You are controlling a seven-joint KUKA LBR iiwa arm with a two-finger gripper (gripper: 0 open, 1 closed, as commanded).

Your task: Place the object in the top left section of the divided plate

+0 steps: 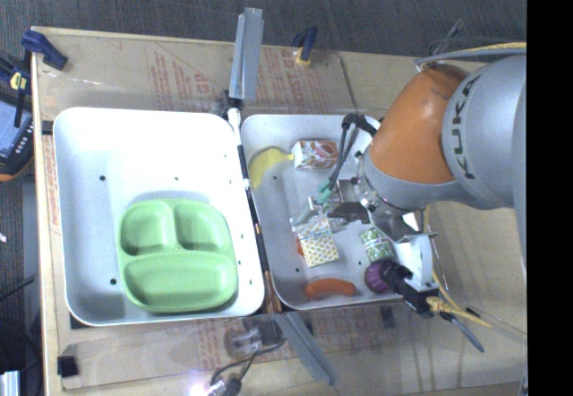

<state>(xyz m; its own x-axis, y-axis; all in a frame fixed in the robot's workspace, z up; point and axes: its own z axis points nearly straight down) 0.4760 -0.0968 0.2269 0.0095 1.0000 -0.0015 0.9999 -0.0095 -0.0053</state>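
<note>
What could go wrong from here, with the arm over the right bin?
1. The right bin is crowded: a waffle packet, a sausage, a purple toy and a small carton lie close together, so the gripper may catch the wrong item.
2. The green plate has small upper sections side by side, so a drop may land in the neighbouring one.

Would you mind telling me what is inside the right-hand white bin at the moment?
The right bin holds a yellow banana, small carton, patterned packet, orange sausage-like item, green-labelled can and purple object. The arm covers the bin's right part.
</note>
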